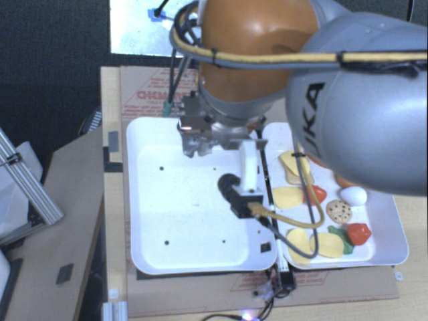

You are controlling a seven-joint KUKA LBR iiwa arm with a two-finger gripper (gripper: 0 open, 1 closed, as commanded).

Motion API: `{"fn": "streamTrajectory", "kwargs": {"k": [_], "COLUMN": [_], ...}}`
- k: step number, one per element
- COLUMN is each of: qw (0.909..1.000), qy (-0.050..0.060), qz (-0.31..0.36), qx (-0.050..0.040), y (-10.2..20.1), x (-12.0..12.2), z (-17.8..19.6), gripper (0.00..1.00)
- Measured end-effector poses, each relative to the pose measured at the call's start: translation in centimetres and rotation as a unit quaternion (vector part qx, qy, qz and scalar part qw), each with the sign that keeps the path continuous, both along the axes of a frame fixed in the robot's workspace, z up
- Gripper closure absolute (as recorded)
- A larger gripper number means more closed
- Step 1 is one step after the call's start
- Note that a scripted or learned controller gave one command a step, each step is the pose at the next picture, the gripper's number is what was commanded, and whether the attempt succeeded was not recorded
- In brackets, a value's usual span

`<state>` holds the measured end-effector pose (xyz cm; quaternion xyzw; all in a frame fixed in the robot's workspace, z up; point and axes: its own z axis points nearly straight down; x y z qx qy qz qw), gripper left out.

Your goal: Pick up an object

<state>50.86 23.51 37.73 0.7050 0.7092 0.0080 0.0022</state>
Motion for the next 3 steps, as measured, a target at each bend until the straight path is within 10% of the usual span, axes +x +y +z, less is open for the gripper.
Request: {"fn": "streamTrajectory", "kwargs": {"k": [1,2,3], "qw": [0.9999,1.0000,1.0000], "qy": [0.010,0.005,-0.001], "qz": [-0.002,-0.003,0.000], "qx": [-0.0050,-0.0030,0.0009], "y": [0.0,-0.1,-0.1], "x": [-2.4,1.0,-2.2], "z": [-7.9,-5.2,9.3], "gripper": [1.00,1.00,1.00]}}
